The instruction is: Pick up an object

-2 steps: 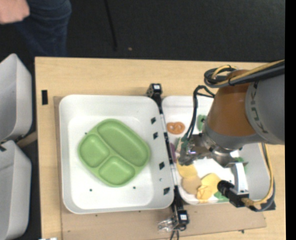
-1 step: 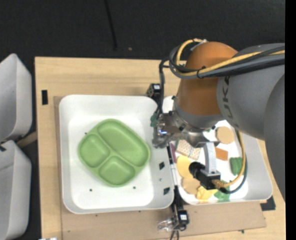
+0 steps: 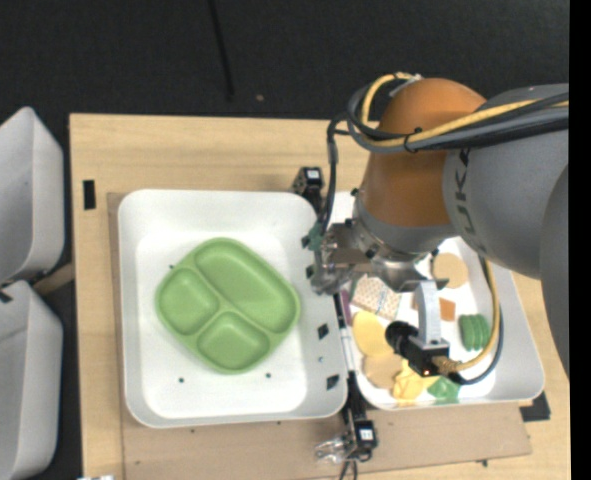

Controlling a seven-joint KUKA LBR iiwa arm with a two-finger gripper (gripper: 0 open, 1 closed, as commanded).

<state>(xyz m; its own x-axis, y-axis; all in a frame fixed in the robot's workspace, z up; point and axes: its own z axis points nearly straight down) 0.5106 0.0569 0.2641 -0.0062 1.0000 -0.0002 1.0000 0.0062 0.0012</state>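
We've got the gripper (image 3: 350,268) low over the right bin (image 3: 520,368), at its 9 o'clock edge, hard by the wall it shares with the left bin (image 3: 135,208). Can't tell if it's open or closed from up here. The nearest grab looks like the checkered piece (image 3: 375,295) at the gripper's 4 o'clock, with the yellow disc (image 3: 372,335) just beyond. We'd centre over one piece and drop straight down. It's tight there, with the rim at 9 and clutter toward 5. The green plate (image 3: 227,305) has open floor all round.

Bright, even overhead light. Bin (image 3: 145,230) at 9 o'clock nearly blown out. Arm (image 3: 415,168) at 3 o'clock slightly soft. Floor (image 3: 175,38) at 12 o'clock dark.
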